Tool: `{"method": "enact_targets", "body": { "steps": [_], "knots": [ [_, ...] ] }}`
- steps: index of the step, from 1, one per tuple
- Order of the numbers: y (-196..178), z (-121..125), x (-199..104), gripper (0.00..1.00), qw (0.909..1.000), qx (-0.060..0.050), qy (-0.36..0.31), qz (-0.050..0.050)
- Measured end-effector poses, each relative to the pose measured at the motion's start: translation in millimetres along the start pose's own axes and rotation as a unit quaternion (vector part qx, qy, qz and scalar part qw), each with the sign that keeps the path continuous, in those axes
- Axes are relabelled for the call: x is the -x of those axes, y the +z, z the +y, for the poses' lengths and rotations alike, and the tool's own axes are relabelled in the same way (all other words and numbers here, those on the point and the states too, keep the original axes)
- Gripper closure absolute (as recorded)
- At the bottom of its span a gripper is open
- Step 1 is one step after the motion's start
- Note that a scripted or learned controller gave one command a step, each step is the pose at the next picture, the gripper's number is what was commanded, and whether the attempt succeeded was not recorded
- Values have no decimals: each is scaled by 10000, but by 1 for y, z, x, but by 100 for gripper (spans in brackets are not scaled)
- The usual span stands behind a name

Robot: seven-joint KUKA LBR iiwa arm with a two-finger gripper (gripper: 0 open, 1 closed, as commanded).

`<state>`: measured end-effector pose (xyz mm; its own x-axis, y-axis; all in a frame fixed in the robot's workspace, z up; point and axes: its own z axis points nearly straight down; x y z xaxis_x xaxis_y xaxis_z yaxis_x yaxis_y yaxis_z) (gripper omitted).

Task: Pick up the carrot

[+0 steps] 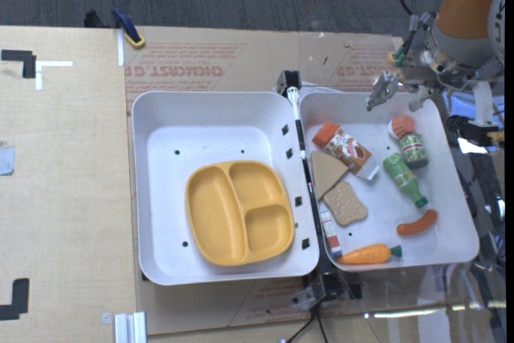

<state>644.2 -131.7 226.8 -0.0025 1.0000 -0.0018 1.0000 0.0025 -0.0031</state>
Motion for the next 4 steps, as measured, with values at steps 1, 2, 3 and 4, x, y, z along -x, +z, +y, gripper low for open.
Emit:
{"method": "enact_targets", "body": {
  "steps": [1, 2, 3, 4],
  "knots": [
    [17, -57, -56, 0, 9999, -4, 106, -2],
    [36, -120, -145, 0, 9993, -11, -378, 2],
    [35, -166, -181, 0, 10000, -11, 45, 4],
    [36, -91, -120, 0, 9966, 3, 826, -8]
  ]
}}
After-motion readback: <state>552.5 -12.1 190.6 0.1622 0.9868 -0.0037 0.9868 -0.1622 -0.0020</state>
